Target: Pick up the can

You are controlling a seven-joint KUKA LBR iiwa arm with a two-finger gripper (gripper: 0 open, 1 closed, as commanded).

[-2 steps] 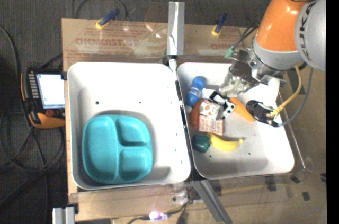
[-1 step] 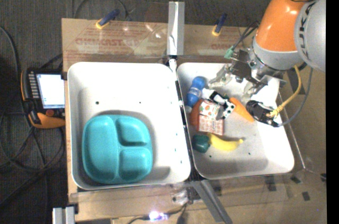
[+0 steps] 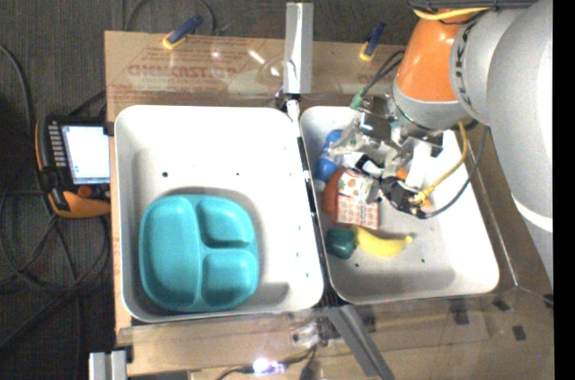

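Two shallow white bins sit side by side below us, and we see the arm (image 3: 485, 37) reaching in from the right over the right bin (image 3: 467, 270). Its orange band sits above the wrist, and the pincer (image 3: 382, 161) hangs low over the upper left part of that bin, amid black brackets, white fittings and a yellow cable (image 3: 449, 176) looping off to its right.

We cannot tell whether the pincer is wide or narrow; its tips are lost in the clutter of the wrist hardware and the things beneath it.

Just below and slightly left of the pincer lies the can (image 3: 352, 197), a reddish-brown cylinder with a pale printed label, tipped at a slant. Its upper end is touching or tucked under the pincer's hardware, but we cannot see it gripped. Up and to the left of the pincer, a blue object (image 3: 329, 155) rests against the bin's left wall. Farther below the pincer, past the can, a banana (image 3: 384, 243) lies across the bin floor, and a small dark green object (image 3: 341, 243) sits just to the banana's left, near the can's lower end.

Well to the left of the pincer, the left bin (image 3: 180, 131) holds a teal divided plate (image 3: 199, 252) in its lower half.
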